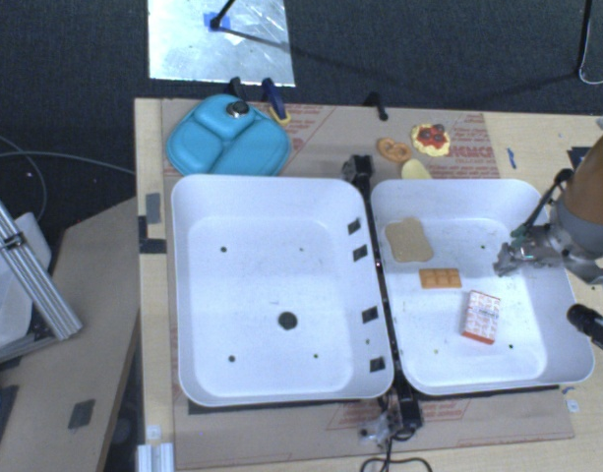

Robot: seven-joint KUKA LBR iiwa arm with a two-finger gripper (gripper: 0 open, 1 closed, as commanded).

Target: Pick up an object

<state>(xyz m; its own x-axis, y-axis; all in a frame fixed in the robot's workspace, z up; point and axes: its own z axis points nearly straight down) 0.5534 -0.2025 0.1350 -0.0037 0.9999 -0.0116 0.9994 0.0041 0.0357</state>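
Gripper (pixel 508 256) sits over the right bin (pixel 537 362), near its right wall, low above the floor — finger opening cannot be told, and nothing is seen in its hold. Three things lie in the right bin: a tan flat piece (pixel 408 240) at upper left, an orange cracker (pixel 440 279) just below it, and a small red-and-white box (pixel 481 317) lower right of that. The box is nearest, below and slightly left of the gripper; all three lie apart from it, with bare bin floor between. Left bin (pixel 212 362) adjoins. On the desk (pixel 311 131) behind: a blue tray (pixel 227 138) and small toy foods (pixel 431 138).
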